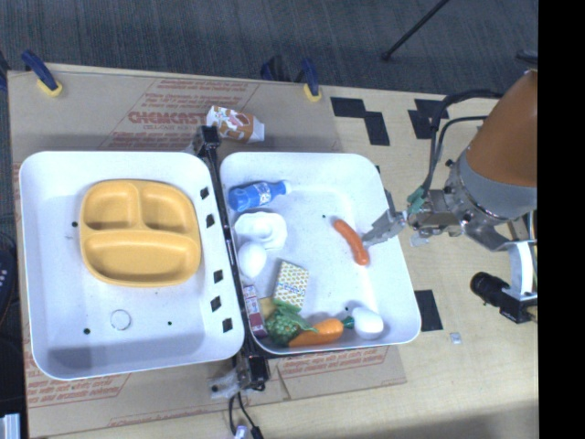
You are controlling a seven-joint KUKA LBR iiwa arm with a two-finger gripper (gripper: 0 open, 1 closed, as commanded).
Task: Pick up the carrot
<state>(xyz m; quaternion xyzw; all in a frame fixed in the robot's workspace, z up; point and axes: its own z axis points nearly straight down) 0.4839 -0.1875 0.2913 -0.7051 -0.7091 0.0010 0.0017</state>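
The carrot [318,333] is orange with a leafy green top and lies flat against the front wall of the right bin [366,167]. My gripper [382,229] hangs low over that bin's right side, well behind and to the right of the carrot. Its tip is right beside an orange-red sausage [351,241]. Nothing of the carrot is in the gripper.
The right bin also holds a blue bottle [256,193], two white items [256,230], a patterned packet [291,283] and a white egg [367,322] beside the carrot. A yellow divided plate [140,229] sits in the left bin. A small packet [235,123] lies behind the bins.
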